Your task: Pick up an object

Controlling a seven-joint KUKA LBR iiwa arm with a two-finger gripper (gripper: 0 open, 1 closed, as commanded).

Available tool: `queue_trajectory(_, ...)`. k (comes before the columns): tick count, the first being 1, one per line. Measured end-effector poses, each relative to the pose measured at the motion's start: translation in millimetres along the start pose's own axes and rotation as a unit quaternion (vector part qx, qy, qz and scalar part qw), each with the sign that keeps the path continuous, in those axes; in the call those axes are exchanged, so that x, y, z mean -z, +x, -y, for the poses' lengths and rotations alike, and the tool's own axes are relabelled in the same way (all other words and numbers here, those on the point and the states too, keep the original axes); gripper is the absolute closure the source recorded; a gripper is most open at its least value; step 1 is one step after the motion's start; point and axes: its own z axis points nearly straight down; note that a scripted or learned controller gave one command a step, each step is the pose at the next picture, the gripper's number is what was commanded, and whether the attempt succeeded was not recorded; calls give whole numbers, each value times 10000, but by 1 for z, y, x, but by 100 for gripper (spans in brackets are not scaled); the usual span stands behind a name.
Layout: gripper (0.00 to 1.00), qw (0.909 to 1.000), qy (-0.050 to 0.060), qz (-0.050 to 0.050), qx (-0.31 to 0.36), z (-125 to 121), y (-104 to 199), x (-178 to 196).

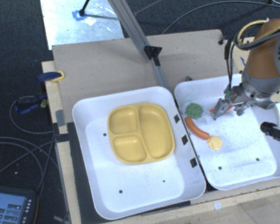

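- Yellow divided plate point(140, 133) is seen in left bin point(105, 193).
- Hot dog point(197, 127), broccoli point(193, 110), yellow piece point(215, 143) are seen in right bin point(254, 170).
- Gripper point(225, 109) is hung over right bin, fingers spread, nothing held.

Dark carpet floor point(4, 51) surrounds the tan bench point(106, 66). Black cables point(23, 138) trail off its left edge. Pale floor patch point(77, 13) beyond the far edge.
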Motion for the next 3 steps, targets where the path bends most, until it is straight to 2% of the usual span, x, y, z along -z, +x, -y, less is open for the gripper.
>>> queue_trajectory(1,100,10000,-46,6,-2,-3,0,15)
queue_trajectory(2,100,10000,-61,15,3,-9,-10,70)
queue_trajectory(3,100,10000,-67,13,34,-20,-3,125)
